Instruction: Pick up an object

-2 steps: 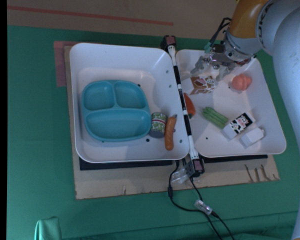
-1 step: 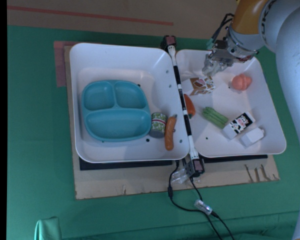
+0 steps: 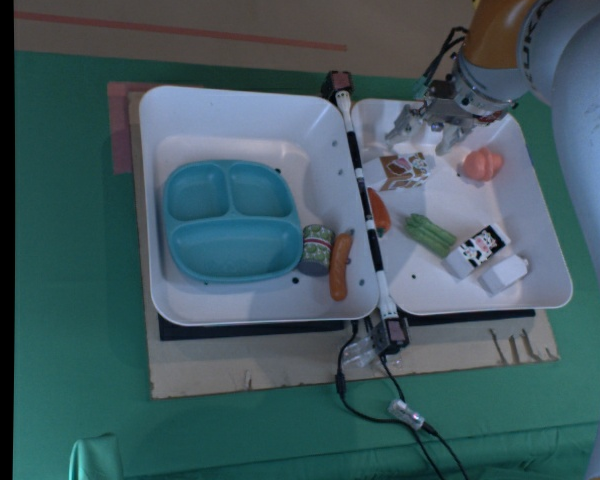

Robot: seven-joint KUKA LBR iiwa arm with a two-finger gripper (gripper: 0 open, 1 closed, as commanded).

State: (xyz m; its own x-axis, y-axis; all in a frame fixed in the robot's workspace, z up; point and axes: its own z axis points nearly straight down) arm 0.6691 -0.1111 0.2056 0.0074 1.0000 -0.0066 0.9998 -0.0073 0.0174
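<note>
On the green table (image 3: 70,268), the end effector (image 3: 427,128) hangs wide open; lower it straight over the carton (image 3: 405,171) just below.

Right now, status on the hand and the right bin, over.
Hand open, empty, above the right bin's far end. Brown-and-white carton just below it. Orange fruit close beside.

Green-covered bench (image 3: 70,268) under a cardboard sheet (image 3: 210,368), two white bins (image 3: 240,118) side by side.
</note>
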